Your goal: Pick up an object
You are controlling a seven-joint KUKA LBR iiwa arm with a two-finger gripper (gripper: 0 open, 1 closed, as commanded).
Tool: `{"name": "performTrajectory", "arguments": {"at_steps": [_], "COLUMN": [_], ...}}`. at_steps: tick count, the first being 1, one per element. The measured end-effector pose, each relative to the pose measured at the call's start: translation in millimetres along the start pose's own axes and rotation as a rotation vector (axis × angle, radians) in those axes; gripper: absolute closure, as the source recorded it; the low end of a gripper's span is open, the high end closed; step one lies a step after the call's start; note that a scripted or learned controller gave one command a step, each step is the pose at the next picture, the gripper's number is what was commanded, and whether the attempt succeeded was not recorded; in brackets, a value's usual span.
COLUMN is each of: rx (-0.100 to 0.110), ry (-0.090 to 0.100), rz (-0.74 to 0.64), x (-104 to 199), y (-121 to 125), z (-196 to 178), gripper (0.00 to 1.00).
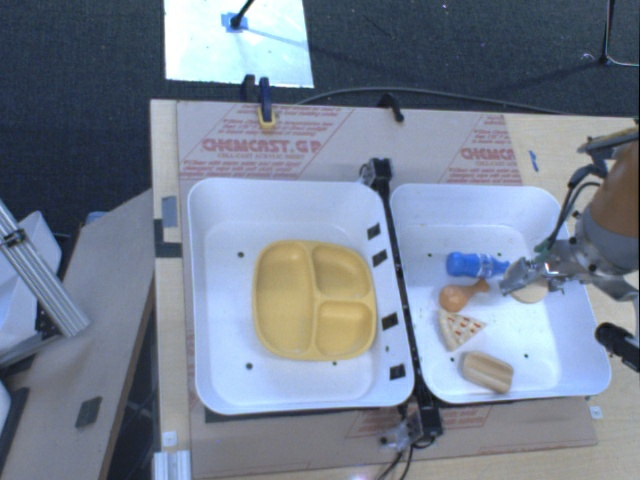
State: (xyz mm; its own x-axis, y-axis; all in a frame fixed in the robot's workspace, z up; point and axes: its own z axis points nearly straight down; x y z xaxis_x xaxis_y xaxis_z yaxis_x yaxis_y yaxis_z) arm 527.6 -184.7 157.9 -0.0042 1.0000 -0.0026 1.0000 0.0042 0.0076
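Observation:
The right bin [480,208] holds a blue toy [474,264], an orange-brown drumstick-shaped piece [460,295], a pizza-slice wedge [459,328] and a tan bread-like block [487,370]. A pale round object [533,291] lies just under the gripper. My gripper [522,277] reaches in from the right and sits low in that bin, right of the blue toy and the drumstick. Nothing shows clearly between its tips.
The left bin [230,208] carries a yellow divided plate [313,299]. A black clip strip [388,278] runs along the seam between the bins. The grey arm [610,233] covers the right bin's right rim. Cardboard [300,138] lies beneath both bins.

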Motion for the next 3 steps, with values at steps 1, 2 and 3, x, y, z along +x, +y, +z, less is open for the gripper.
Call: {"name": "performTrajectory", "arguments": {"at_steps": [1, 2, 3], "rx": [0.0, 0.004, 0.004], "ry": [0.0, 0.004, 0.004], "rz": [0.0, -0.005, -0.006], "x": [-1, 52, 101], "y": [2, 21, 36], "z": [-54, -46, -59], "gripper": [1.0, 1.0, 1.0]}}
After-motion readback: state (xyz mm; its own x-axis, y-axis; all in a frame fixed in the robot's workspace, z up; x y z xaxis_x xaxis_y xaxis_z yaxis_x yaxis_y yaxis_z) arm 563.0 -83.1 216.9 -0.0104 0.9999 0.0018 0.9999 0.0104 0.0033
